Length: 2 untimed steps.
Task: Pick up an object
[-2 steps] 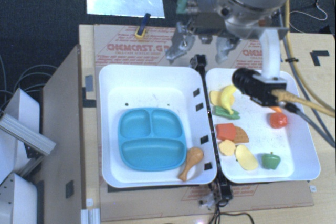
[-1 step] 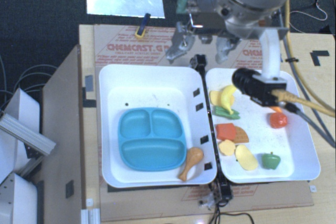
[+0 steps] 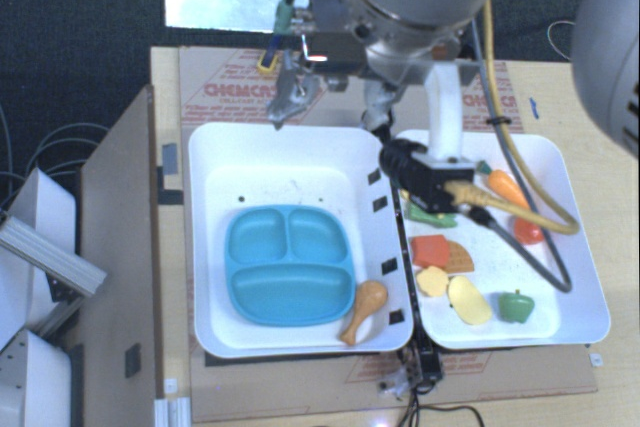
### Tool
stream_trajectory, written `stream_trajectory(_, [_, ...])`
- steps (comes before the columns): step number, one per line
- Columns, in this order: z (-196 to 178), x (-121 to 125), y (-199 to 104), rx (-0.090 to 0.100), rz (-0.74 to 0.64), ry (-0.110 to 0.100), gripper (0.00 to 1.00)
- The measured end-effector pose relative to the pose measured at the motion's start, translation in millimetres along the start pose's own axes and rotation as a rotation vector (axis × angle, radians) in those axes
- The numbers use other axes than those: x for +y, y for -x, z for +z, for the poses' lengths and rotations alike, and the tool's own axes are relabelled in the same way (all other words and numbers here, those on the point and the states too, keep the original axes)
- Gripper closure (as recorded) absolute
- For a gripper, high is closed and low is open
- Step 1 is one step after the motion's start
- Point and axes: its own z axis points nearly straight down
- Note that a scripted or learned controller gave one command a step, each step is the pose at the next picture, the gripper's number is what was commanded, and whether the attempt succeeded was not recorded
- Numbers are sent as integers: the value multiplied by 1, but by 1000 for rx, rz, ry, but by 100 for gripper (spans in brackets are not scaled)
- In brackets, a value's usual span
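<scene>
Left bin (image 3: 210,165), right bin (image 3: 580,295): side by side on the worktop (image 3: 130,175). Hand (image 3: 332,110) over left bin's far rim, fingers (image 3: 293,100) spread wide, gripping nothing. Blue divided plate (image 3: 290,265) in left bin, tan drumstick (image 3: 363,310) touching its corner. Carrot (image 3: 505,187), yellow piece (image 3: 468,300), green pepper (image 3: 516,306) in right bin.

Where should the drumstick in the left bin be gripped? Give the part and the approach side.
Take the drumstick at its thin shank, below the bulbous end, coming down from above. It lies flat, close between the blue plate and the bin wall, so a sideways approach looks cramped.
</scene>
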Motion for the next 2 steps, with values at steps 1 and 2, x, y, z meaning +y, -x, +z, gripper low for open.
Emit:
stream_trajectory(1, [-12, 1, 2, 1, 0, 4, 100])
stream_trajectory(2, [-23, 1, 3, 2, -4, 6, 100])
